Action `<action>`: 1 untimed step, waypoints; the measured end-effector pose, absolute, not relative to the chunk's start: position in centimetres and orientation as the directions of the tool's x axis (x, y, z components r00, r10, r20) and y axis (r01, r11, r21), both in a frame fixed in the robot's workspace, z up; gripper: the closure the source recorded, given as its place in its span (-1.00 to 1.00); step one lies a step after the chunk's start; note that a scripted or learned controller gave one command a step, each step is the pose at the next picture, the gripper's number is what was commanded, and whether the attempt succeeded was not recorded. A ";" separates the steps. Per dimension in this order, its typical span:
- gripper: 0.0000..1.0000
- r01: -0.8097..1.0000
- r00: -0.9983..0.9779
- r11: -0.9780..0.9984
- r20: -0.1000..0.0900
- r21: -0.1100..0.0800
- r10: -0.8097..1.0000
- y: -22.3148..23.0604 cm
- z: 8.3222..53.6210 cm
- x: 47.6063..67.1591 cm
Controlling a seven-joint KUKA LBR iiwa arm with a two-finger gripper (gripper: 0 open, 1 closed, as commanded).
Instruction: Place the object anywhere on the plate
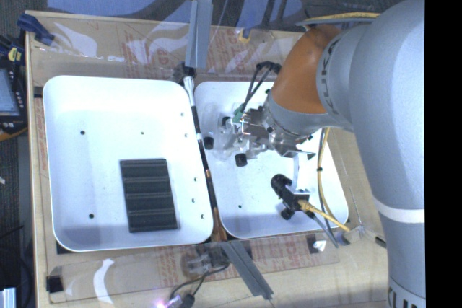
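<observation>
While the grey two-finger pincer (242, 135) hangs low over the far left part of the shallow white right-hand bin (253, 216), I cannot tell whether it is open or closed, nor whether it grips anything. Just to its left, by the bin's wall, sits a small black blob (208, 143). It may be the object, though it is too small to be sure. Well apart, in the near middle of the shallow white left-hand bin (72, 104), lies the black ridged rectangular plate (149, 195), nothing on it. I judge the picking step to be in hand. The next move calls for a sure hold, a lift clear of the bin walls, then a carry left to the plate.
</observation>
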State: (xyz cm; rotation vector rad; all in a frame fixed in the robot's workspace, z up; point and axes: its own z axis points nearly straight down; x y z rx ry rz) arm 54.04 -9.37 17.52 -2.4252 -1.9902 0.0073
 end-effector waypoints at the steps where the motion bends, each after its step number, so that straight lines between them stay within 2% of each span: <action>1: 1.00 0.995 0.103 -0.103 0.000 -0.003 0.995 -5.0 19.1 65.6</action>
